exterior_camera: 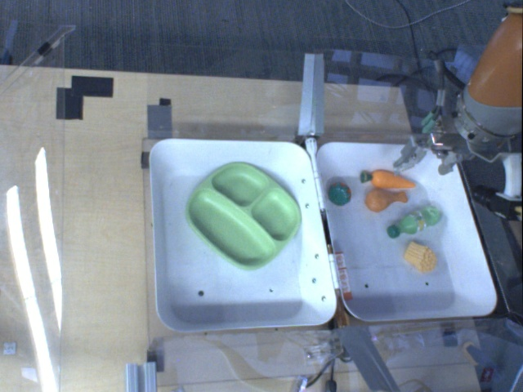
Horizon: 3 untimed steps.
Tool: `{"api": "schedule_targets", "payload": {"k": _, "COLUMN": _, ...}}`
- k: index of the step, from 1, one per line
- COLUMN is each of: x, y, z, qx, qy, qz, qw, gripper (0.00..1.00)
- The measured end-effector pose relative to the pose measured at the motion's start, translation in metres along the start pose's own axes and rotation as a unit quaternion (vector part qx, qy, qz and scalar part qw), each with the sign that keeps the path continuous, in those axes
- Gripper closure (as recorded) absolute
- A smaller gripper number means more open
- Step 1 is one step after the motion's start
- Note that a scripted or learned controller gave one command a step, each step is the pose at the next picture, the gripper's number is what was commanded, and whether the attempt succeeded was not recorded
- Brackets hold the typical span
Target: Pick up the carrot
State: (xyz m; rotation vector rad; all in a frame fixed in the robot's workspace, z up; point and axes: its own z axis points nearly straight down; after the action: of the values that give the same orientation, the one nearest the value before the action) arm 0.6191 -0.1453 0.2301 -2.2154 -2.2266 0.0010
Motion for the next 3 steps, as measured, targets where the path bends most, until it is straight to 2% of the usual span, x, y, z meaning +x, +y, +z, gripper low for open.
{"api": "schedule_targets", "payload": {"k": 1, "x": -0.041, "y": 0.026, "z": 0.137, "qx": -0.002, "qy": -0.001, "qz": -0.111, "qw": 0.9938, "gripper": 0.00}}
{"api": "schedule_targets", "payload": {"k": 2, "x": -0.041, "y": 0.027, "z": 0.128, "qx": -0.003, "qy": -0.001, "qz": -0.111, "qw": 0.9938, "gripper": 1.00}}
{"api": "schedule_targets", "payload": {"k": 3, "x": 0.032, "y": 0.052, "z": 0.030, "qx": -0.002, "qy": 0.000, "qz": -0.002, "qw": 1.0000, "gripper": 1.00}}
